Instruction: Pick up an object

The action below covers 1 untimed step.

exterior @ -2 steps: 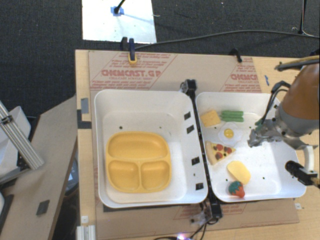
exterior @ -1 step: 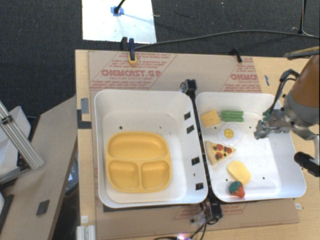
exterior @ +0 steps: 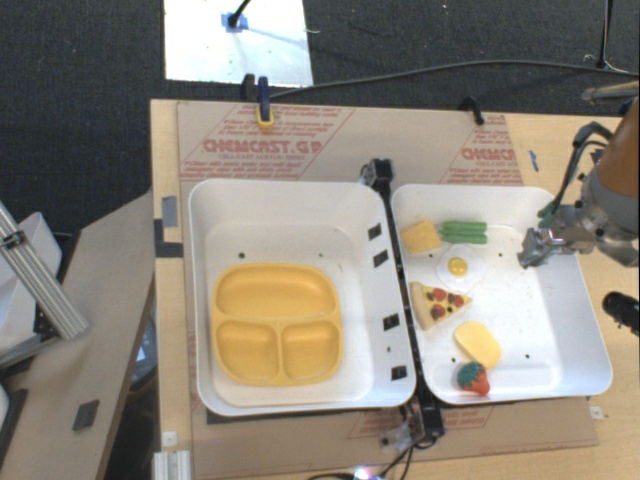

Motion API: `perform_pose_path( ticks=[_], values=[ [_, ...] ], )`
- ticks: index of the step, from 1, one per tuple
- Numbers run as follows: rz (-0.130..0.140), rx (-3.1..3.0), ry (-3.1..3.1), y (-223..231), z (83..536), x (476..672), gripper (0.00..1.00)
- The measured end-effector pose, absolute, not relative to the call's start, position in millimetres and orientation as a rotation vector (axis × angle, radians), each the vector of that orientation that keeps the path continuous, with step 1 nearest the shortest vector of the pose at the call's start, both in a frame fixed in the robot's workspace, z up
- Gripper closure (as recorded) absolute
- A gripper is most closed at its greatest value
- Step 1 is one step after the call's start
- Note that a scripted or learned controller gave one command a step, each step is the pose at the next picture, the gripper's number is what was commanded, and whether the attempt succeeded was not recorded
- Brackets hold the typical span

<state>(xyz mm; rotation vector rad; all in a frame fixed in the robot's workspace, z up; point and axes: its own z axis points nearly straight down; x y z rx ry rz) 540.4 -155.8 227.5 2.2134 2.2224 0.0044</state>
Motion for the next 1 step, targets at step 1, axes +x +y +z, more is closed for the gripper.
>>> perform_pose_path(
  ticks=[1],
  values=[
    [0.006,2.210,2.231,-107.4,236.3,551.9,1.00]
  ],
)
